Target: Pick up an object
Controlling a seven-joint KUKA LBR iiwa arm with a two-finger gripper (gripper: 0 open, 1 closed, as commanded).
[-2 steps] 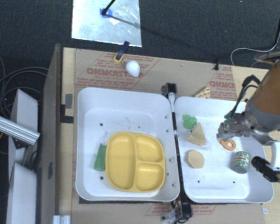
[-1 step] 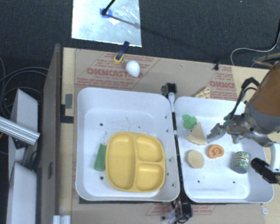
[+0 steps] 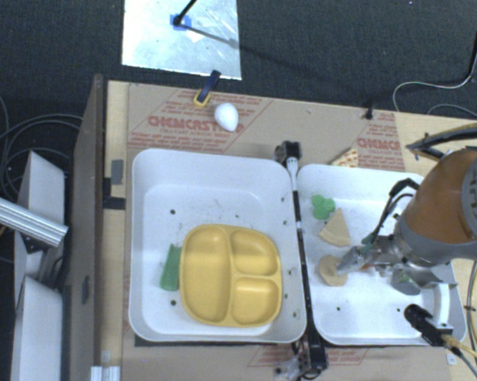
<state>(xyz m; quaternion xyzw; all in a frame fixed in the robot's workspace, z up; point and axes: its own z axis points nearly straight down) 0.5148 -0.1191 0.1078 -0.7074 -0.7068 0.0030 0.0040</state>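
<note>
At the near edge of the table, the left white plastic bin (image 3: 151,220) holds a yellow divided plastic plate (image 3: 231,275) with three compartments, lying flat near the bin's front wall. A flat green strip-shaped piece (image 3: 171,268) lies just beside the plate's left rim, touching or almost touching it.

The right white plastic bin (image 3: 359,328) has bare floor at its front. Further in, a small round tan piece like a biscuit (image 3: 331,270) lies on the floor, and the tool (image 3: 354,260) on the grey arm with its orange band (image 3: 437,199) sits low, just beside or touching that piece on its right. The fingers are blurred against the arm's body, so I cannot tell how wide they stand or whether anything lies between them.

Behind the round piece, a pale tan wedge-shaped piece (image 3: 336,230) lies close by, and behind that a small lumpy green object (image 3: 323,206) sits near the divider between the bins.

The round tan piece looks to be the target. It is likely light and stiff, perhaps hard plastic with a smooth skin, so it could skid or flip out under a squeeze. Since it lies flat, taking it across its width with the fingers straddling both edges, low against the bin floor, seems the safest hold.

Beyond the bins, on the cardboard sheet (image 3: 170,120), rests a white egg-shaped object (image 3: 226,115).
</note>
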